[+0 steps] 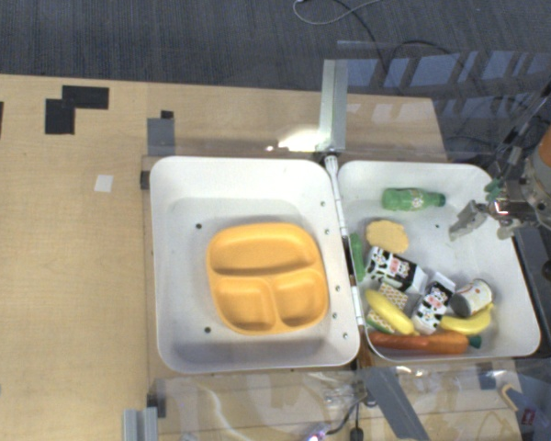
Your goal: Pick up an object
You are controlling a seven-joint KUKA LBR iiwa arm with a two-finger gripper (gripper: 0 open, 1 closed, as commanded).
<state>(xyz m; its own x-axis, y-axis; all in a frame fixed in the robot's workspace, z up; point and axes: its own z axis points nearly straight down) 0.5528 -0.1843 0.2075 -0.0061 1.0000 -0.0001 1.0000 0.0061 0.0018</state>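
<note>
The right bin [459, 257] holds a pile of toy food. A green bottle [411, 198] lies at its far side, with a tan cookie [387, 236] below it. Two cow-patterned cartons [391, 269] [432, 306], two yellow bananas [388, 311] [468, 322], a small white can [474, 295] and a long orange-red sausage [420, 342] crowd the near half. My gripper [485, 223] hangs over the bin's right side, open, with nothing between its fingers. It is right of the cookie and above the can.
The left bin [165, 274] carries a yellow divided plate [262, 277] in its middle. A metal divider [342, 237] runs between the bins. A thin green item [357, 257] lies along the right bin's left wall. Bare white floor shows under the gripper.
</note>
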